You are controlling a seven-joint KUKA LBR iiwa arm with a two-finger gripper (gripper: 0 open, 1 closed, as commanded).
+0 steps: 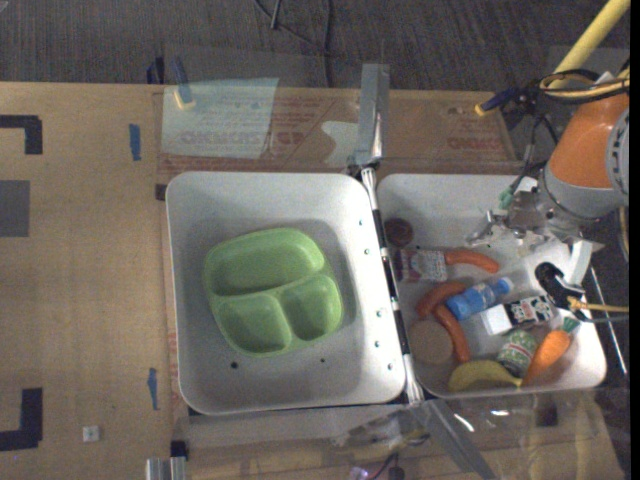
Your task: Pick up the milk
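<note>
Dark carpet runs behind a plywood counter (80, 268) carrying two white bins side by side. From the overhead camera, you see the left bin (190, 208) holding a green divided plate (275, 290). The right bin (590, 368) is crowded with toy food: sausages, a blue bottle (478, 298), a banana (483, 374), a carrot (551, 353) and a green can (517, 351). Your milk (520, 314), a small carton with cow patches, lies in the right bin's right half, between the blue bottle and the carrot. The pincer (512, 218) hangs over the bin's far edge, well apart from the milk; you cannot tell from here how it is set. Nothing is lifted, so I judge the approach, descent and grasp all remain.
</note>
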